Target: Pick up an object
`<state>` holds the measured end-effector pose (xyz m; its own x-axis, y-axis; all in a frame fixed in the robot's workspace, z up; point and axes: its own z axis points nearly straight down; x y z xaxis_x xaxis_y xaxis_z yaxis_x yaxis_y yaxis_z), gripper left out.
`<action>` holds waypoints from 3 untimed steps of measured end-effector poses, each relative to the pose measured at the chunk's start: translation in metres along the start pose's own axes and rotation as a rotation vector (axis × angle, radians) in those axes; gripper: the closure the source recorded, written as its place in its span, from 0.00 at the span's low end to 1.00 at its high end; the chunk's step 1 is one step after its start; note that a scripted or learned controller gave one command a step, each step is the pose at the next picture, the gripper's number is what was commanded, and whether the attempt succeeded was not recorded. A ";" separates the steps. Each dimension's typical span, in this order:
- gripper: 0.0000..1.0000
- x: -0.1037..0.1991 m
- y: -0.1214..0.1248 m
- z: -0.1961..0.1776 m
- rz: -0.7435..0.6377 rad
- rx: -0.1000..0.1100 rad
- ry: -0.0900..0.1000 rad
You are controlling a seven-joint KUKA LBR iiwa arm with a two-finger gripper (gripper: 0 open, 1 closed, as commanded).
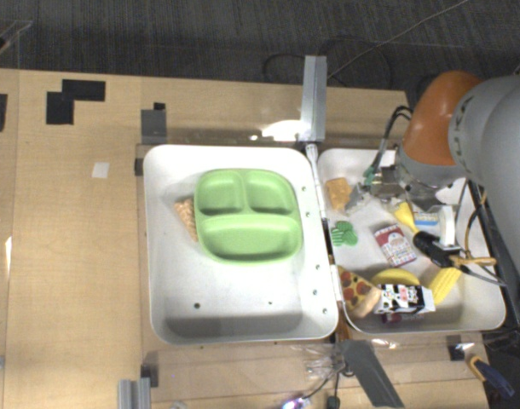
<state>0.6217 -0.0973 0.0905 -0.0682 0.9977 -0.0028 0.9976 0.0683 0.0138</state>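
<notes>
gripper point(368, 186) low in right bin point(490, 313) | fingers: cannot tell, blurred | just beside tan block point(338, 192) | contact unclear

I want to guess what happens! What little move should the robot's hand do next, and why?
Probably go straight down a little. The hand hangs low in the right bin, close beside the tan piece near the bin's top left corner, and nothing shows between its fingers. That tan piece looks like the nearest thing to grab. The green tray sits over in the left bin.
</notes>
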 end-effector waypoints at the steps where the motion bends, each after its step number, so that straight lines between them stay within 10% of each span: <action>1: 0.00 -0.077 -0.073 -0.002 0.013 -0.001 -0.003; 2: 0.00 -0.067 -0.011 0.001 0.076 0.000 0.000; 3: 0.00 -0.067 -0.011 0.001 0.076 0.000 0.000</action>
<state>0.6155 -0.1651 0.0898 0.0077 1.0000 -0.0020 0.9999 -0.0077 0.0136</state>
